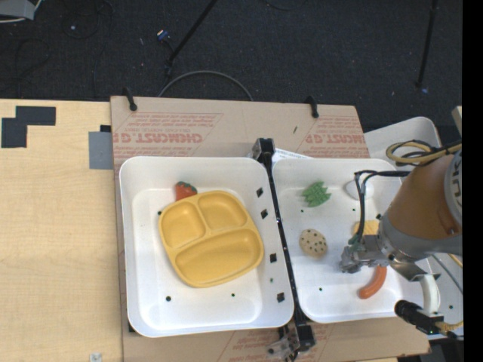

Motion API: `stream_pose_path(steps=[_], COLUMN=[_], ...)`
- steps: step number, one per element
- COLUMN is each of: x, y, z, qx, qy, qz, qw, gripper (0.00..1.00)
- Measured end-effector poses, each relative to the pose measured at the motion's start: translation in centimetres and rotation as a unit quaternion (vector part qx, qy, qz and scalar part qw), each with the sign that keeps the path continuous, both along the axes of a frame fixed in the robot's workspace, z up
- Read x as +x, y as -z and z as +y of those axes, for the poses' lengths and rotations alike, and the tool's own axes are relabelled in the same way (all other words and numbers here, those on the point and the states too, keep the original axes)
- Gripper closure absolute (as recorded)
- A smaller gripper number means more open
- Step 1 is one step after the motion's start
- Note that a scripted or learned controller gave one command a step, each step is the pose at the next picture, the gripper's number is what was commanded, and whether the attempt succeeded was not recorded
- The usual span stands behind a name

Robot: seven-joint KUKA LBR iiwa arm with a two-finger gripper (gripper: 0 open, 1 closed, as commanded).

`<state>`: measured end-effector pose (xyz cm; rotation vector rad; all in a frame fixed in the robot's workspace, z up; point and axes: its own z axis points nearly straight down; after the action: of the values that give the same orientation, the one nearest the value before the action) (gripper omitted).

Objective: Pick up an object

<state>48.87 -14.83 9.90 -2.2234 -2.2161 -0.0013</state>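
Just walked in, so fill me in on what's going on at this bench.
The arm's gripper is down in the right bin, low over the floor among the items there. Close by lie a speckled cookie, an orange sausage-shaped piece and a green leafy piece. Nothing is visibly held, and whether the jaws are open is unclear. The left bin holds a yellow divided plate with a red and green piece at its upper edge.

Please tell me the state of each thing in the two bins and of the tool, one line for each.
Yellow plate: flat in left bin, compartments bare.
Red piece: at plate's far edge, partly hidden.
Green leaf: lying loose, right bin.
Cookie: lying loose, right bin.
Orange sausage: lying beside tool.
Tool: low in right bin.
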Motion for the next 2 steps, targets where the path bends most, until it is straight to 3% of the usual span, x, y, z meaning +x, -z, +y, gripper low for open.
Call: stream_pose_path(steps=[2], x=[-0.2], y=[-10.5], z=[-1.4], qx=[-0.0014], qy=[-0.002], qz=[-0.001], qw=[1.0], gripper=[1.0])
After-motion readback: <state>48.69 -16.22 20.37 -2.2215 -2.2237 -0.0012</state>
